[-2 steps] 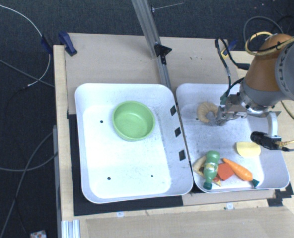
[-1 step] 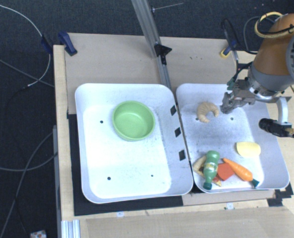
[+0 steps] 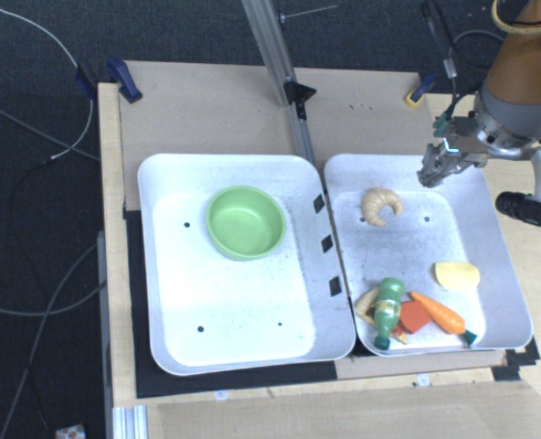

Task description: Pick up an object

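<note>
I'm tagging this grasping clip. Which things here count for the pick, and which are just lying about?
For the pick:
hand
croissant
yellow piece
carrot
green toy
right bin

Lying about:
green bowl
left bin
blue clamps
cables

The arm [image 3: 517, 71] at the far right is a thick rounded column, orange-brown across its broad upper section with a pale yellowish ring at the top edge. Below the orange comes a grey metal wrist collar. A black cable [image 3: 444, 39] runs alongside it. The gripper [image 3: 438, 170] is small, dark grey and blocky, with pale glints on its body.
</note>
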`<action>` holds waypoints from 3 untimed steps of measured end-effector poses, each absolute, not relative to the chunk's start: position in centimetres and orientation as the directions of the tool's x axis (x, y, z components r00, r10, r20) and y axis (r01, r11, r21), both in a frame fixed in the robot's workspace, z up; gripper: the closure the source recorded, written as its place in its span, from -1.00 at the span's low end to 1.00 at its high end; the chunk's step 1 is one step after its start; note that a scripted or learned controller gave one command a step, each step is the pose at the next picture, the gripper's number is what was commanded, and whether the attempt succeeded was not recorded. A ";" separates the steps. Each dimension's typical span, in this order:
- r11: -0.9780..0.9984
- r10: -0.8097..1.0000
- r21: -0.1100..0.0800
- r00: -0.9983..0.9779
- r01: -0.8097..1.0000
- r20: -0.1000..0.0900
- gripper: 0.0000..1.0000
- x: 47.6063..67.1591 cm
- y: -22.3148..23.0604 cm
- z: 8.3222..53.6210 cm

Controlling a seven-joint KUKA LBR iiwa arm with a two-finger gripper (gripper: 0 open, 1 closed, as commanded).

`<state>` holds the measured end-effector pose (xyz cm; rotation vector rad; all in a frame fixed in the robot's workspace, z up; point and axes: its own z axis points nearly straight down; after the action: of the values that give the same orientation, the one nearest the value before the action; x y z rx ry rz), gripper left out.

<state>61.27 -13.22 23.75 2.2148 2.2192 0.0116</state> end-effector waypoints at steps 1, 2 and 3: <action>0.001 1.000 0.009 -0.001 1.000 0.000 1.00 61.4 -13.2 27.8; 0.005 1.000 0.006 -0.005 1.000 0.001 1.00 62.0 -7.8 28.3; 0.005 1.000 -0.010 -0.005 1.000 0.005 1.00 62.7 -2.0 26.4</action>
<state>62.71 -1.98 26.45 2.2232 2.2344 -0.0061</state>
